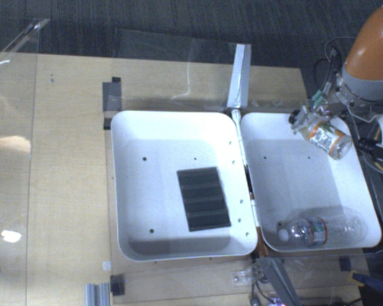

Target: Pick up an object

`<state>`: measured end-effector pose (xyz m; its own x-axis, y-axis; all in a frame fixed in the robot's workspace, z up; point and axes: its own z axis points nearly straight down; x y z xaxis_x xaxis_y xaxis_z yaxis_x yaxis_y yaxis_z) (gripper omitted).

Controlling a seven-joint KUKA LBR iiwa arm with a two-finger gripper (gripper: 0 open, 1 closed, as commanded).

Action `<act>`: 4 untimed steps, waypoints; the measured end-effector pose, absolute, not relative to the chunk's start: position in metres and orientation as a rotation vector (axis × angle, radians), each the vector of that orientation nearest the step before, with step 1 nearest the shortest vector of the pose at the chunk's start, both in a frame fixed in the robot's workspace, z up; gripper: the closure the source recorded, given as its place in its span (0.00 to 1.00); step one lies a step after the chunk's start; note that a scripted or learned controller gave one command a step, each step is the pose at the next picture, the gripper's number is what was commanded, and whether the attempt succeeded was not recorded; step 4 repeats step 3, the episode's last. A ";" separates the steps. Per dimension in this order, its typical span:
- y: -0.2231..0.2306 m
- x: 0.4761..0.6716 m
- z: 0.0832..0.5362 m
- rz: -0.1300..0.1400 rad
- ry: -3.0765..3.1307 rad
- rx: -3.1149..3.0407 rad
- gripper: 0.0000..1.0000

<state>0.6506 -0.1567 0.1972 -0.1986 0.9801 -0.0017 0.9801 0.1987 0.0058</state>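
My gripper hangs over the far right corner of the right bin, below the arm's orange band. It is shut on a small clear bottle with an orange label, which tilts down to the right above the bin's rim. A second clear plastic bottle lies on its side along the near wall of the right bin. A black ridged rectangular block lies flat in the middle of the left bin.
A metal divider post rises behind the seam between the bins. Cables and black hardware crowd the right side beside the arm. A clear plastic sheet covers the wooden bench at the left.
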 end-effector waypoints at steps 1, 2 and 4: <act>-0.128 0.651 0.109 0.004 2.465 1.944 1.00; -0.068 0.670 0.187 0.007 2.498 1.896 1.00; -0.073 0.670 0.186 0.006 2.241 2.195 1.00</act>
